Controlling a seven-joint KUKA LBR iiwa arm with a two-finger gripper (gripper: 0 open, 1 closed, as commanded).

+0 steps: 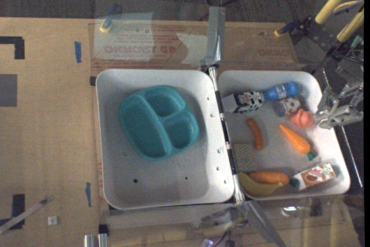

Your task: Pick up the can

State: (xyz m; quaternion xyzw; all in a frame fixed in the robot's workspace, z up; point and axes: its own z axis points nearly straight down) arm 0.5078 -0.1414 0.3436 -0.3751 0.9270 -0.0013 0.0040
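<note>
Cardboard-covered bench point(46, 124) is seen from above, bearing two white bins. A teal divided plate point(159, 121) lies in the left bin point(110, 182). Toys are scattered loosely in the right bin point(341, 182): a can point(288, 106) near the far wall, small and hard to make out, just beside a blue bottle point(281, 91), a cow-print carton point(247, 101) and a pink item point(302, 118). Carrots, a banana and a juice box lie nearer. The gripper point(335, 113) hangs at the right rim, apart from the can; its opening cannot be judged against the clutter.
</note>
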